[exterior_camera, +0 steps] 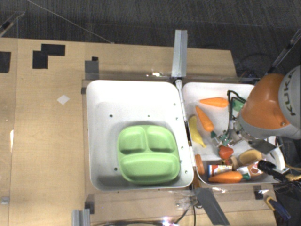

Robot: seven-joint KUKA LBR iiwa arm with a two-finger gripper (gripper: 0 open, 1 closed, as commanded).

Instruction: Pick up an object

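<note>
I am looking down on the bench (42,126) with the two white bins side by side. The arm (268,105) is reaching in from the right over the right bin (188,91), its orange band sitting above the wrist, and the gripper (224,139) is hanging low among the toy food in that bin. I cannot tell how the gripper is standing; it is too small and cluttered at the tip to read, and I am not seeing anything clearly caught in it.

Just below the gripper a small red piece (225,151) is lying, near enough that it may be touching the tip, though I cannot say for sure. Up and to the left of the gripper an orange carrot (204,118) is lying at a slant, and further up a second carrot (214,102) is lying nearly level. Left of the gripper a yellow piece (195,131) is resting close to the bin's left wall. Below the gripper, along the near wall, I am seeing a bottle-like item with a red and white label (225,168), an orange-red piece (225,177) just beneath it, and a tan bun-shaped piece (249,156) down to the right.

Well to the left of the gripper, in the left bin (101,102), a green divided plate (148,153) is lying flat.
</note>
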